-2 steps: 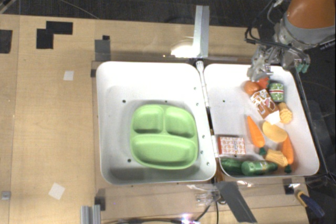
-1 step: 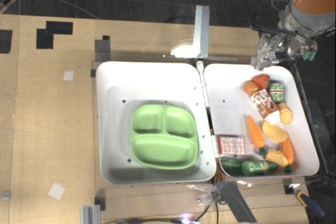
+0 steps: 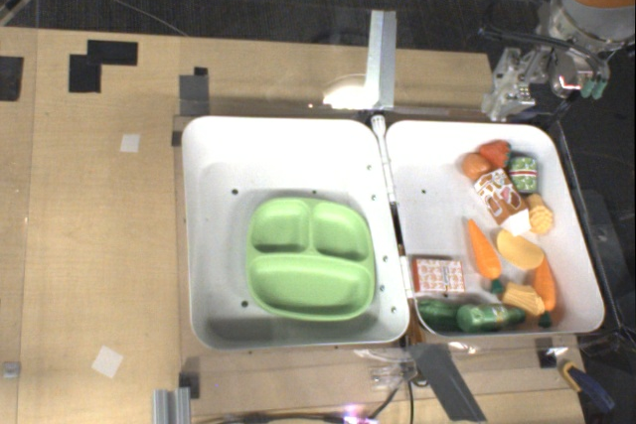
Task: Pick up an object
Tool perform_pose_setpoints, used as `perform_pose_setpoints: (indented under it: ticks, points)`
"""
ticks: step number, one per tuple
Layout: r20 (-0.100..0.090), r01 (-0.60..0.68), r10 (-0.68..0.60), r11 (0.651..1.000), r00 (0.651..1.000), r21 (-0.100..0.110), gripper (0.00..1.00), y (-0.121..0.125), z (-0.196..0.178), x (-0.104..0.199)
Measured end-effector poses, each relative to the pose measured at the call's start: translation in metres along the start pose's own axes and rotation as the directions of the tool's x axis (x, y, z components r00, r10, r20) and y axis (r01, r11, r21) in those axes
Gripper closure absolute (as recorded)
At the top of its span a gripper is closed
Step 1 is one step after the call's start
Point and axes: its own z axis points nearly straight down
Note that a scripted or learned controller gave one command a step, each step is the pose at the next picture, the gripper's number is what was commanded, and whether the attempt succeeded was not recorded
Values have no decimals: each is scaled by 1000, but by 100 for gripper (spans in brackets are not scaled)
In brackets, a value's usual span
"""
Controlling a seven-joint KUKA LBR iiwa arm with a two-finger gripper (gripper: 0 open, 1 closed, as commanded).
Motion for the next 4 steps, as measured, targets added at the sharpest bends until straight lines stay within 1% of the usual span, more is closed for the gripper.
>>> perform_pose_setpoints:
  ticks: [1,2,3,4]
  points:
    - [-2,43,-43,999,999,0,100,-1,5,0]
    - [-1,113,-113,994,994,0,100,-1,5,0]
    - [-1,195,-195,981,981,0,100,0,6,0]
    - [12,197,-197,980,980,4,100,1,-8,-3]
